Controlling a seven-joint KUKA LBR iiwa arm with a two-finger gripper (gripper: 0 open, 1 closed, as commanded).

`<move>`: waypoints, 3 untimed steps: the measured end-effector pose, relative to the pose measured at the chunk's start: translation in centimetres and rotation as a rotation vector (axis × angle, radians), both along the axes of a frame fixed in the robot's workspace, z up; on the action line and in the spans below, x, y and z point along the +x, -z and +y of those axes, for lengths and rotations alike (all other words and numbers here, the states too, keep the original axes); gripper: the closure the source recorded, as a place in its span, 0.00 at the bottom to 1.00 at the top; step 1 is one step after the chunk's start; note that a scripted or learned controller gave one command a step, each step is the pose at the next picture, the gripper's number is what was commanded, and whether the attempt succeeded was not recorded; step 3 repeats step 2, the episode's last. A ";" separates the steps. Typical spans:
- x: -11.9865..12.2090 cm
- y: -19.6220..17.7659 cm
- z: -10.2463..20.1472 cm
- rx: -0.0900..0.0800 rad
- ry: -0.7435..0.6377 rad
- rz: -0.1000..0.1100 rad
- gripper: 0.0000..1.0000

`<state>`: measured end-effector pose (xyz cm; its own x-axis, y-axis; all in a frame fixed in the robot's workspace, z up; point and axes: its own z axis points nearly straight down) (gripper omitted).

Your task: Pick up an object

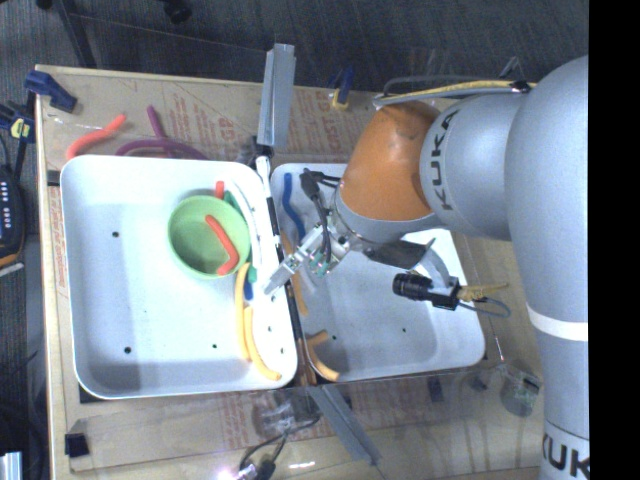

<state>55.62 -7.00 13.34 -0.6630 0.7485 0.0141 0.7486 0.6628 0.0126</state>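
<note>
Reaching stage: claw (290,268) low at the wall between two bins.
Its fingers stood slightly apart on nothing; next it needed to close on one item. Left bin (110,308) held one green bowl (200,243), one red piece (222,236), one yellow strip (247,333).

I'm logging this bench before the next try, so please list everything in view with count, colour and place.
bins: two, white, side by side on the bench.
bowl: one, green, left bin, right of centre.
curved piece: one, red, lying in the bowl.
strip: one, yellow, along the left bin's right wall.
blue piece: one, right bin, upper left corner.
loose pieces: orange and purple, on the bench above the left bin.
arm: one, grey with orange band, over the right bin.
gripper: one, at the wall between the bins.
</note>
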 end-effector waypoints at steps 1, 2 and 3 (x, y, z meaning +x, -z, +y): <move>0.3 -1.4 1.0 0.013 -0.011 -0.006 1.00; 8.4 -6.0 3.6 -0.019 0.263 0.000 1.00; 8.4 -6.0 3.6 -0.019 0.263 0.000 1.00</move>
